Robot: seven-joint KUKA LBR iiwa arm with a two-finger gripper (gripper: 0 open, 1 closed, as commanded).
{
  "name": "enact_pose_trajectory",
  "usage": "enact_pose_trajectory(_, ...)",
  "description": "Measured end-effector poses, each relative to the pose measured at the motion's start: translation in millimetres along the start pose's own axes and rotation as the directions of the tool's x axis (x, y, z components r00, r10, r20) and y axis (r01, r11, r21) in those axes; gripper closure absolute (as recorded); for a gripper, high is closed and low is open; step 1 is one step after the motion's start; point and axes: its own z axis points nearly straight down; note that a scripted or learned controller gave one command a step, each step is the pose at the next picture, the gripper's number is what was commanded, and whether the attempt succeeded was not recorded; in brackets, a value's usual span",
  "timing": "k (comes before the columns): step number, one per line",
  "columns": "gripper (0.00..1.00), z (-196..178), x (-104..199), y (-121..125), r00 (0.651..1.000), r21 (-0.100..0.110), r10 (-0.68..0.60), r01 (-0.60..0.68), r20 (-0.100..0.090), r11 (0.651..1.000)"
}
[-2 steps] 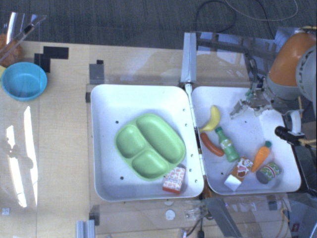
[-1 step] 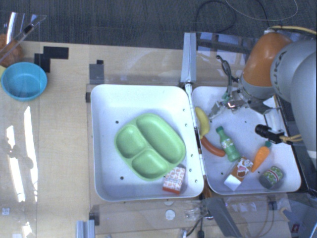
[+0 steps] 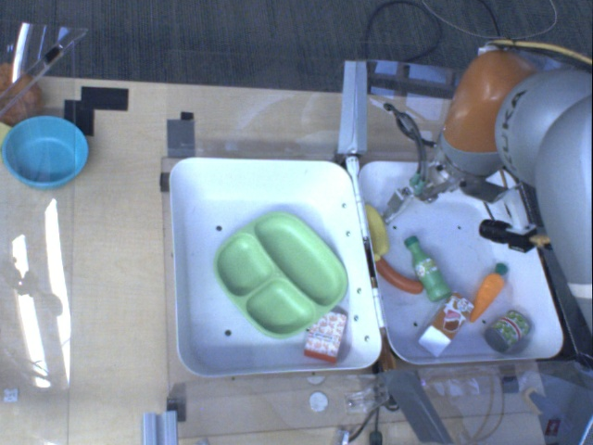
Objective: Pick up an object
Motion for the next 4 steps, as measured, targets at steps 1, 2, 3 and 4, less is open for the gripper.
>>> enact_pose_trajectory(1,0.00,0.2,0.1,0.0,1.000,0.000,0.000,0.000,0.000,1.000)
enact_pose_trajectory(2,0.00,-1.0,7.6,-11.5,0.995,-0.015,-0.098,0.098,0.006,0.995)
enact_pose_trajectory(3,0.00,-1.0,7.7,-11.4,0.995,-0.016,-0.098,0.098,0.006,0.995)
enact_pose_trajectory(4,0.00,-1.0,7.7,-11.4,0.995,-0.016,-0.098,0.098,0.006,0.995)
